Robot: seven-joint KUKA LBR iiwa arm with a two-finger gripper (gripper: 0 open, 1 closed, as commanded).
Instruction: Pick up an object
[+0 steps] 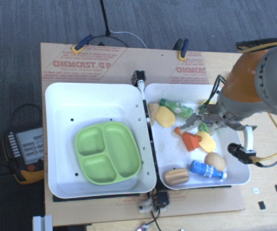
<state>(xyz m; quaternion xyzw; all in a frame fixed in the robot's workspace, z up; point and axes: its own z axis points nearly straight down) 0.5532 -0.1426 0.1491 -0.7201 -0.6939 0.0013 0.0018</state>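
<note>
1. You see the jaws (pixel 202 121) low in the right bin (pixel 234 179), among the toys; you cannot tell whether they are apart or together.
2. A red piece (pixel 191 141), yellow piece (pixel 207 141) and blue bottle (pixel 207 170) lie nearby.
3. The left bin (pixel 61 100) holds a green divided plate (pixel 108 152).

Cardboard sheet (pixel 81 64) reads, seemingly, "CHEMCAST GP" in red.
</note>
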